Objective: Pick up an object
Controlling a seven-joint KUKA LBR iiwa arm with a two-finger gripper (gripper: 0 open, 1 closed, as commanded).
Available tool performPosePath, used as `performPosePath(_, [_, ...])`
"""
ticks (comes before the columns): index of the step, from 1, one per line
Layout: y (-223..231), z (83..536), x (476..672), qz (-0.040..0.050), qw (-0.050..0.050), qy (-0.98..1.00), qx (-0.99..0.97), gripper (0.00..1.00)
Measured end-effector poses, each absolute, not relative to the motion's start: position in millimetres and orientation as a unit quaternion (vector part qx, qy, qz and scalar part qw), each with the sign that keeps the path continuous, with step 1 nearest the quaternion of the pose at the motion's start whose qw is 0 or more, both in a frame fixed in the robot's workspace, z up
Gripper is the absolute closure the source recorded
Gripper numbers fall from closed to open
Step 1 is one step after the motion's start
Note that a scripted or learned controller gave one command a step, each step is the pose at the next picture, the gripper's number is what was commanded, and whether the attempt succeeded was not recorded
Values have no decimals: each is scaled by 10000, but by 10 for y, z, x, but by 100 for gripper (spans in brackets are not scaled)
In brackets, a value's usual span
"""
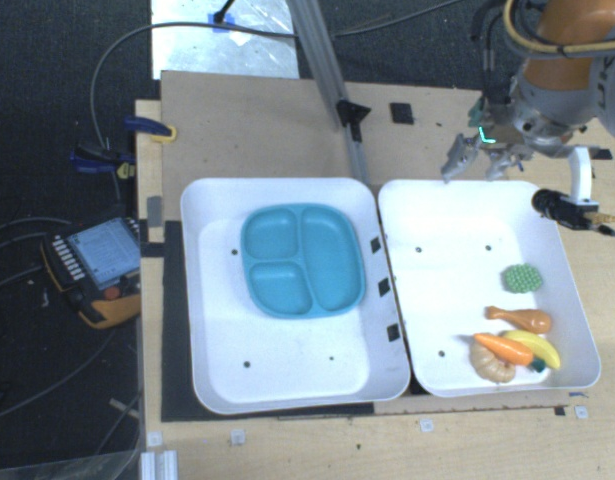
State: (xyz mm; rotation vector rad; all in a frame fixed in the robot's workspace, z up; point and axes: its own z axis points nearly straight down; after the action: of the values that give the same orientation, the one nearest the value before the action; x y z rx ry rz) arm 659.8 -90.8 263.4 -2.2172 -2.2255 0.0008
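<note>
The claw (477, 161) hangs over the far rim of the right bin (457, 268), its two fingers spread apart and nothing between them, so the pick has not begun; by my reading this is the approach step, with the arm poised high and off to the back. The things on offer all lie at the opposite, near-right corner of that bin, well apart from the claw: a green bumpy ball (522, 279), a brown toy drumstick (521, 319) just below it, then a tight cluster of an orange carrot (502, 348), a yellow banana (537, 349) and a tan pastry-like piece (490, 367), which touch or overlap one another. The left bin (287, 368) holds a blue divided plate (303, 259). The next move calls for carrying the claw across the bin toward the near-right corner and lowering it over one piece; the green ball or the drumstick looks the cleaner choice, since each lies apart from its neighbours, while the cluster risks a crowded grip.
</note>
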Motion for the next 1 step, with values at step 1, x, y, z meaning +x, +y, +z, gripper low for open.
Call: performPosePath(1, [-907,2646,6604,-6,-10,-7086,-7057,0])
